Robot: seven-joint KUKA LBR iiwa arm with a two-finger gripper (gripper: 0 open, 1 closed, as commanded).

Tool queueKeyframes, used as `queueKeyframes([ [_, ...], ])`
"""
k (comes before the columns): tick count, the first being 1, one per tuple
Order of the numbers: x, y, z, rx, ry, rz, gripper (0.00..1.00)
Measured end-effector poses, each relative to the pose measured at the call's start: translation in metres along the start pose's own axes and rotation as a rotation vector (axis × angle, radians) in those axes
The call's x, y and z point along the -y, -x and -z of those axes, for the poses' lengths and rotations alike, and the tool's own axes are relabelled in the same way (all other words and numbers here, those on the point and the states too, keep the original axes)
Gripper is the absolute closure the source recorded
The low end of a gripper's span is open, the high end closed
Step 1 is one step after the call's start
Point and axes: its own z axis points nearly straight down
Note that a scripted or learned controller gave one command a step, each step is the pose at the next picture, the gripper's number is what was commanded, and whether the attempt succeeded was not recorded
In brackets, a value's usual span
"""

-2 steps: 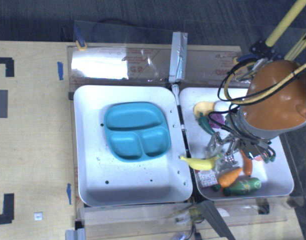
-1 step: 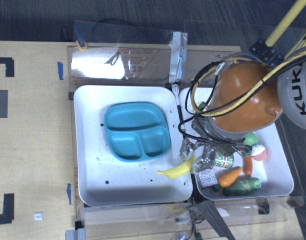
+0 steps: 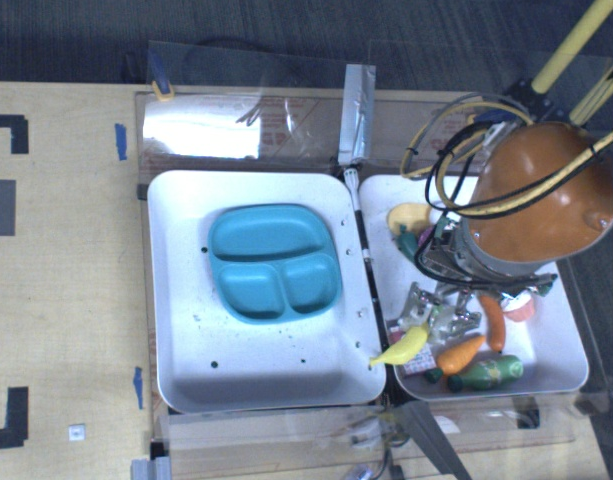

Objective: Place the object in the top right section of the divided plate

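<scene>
The surface [image 3: 56, 268] is pale wood with black and blue tape marks; I read no writing. The blue divided plate [image 3: 276, 262] lies in the left bin [image 3: 176, 348]. The gripper [image 3: 438, 313] hangs over toys in the right bin [image 3: 566, 358], beside a yellow banana [image 3: 404, 346]; fingers unclear.

Pale wooden bench [image 3: 66, 298] bearing two shallow white bins side by side.

The left bin [image 3: 176, 298] sits on the bench with the right bin [image 3: 566, 353] touching its right edge, the two meeting along a dark seam. Just behind the left bin lies a clear plastic sheet [image 3: 201, 128], glare bright on it, with a grey metal strip [image 3: 356, 113] standing at the sheet's right end, above the seam. Left of the left bin, the bare wood carries black angular markings [image 3: 11, 133] and short blue tape marks [image 3: 120, 140], one near the bin's far corner and another [image 3: 138, 386] near its front corner.
</scene>
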Motion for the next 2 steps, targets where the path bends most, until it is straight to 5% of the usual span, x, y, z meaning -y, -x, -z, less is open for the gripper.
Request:
queueKeyframes([
  [1, 0.001, 0.003, 0.011, 0.006, -0.004, -0.003, 1.0],
  [2, -0.028, 0.088, -0.001, 0.003, 0.003, 0.112, 1.0],
])
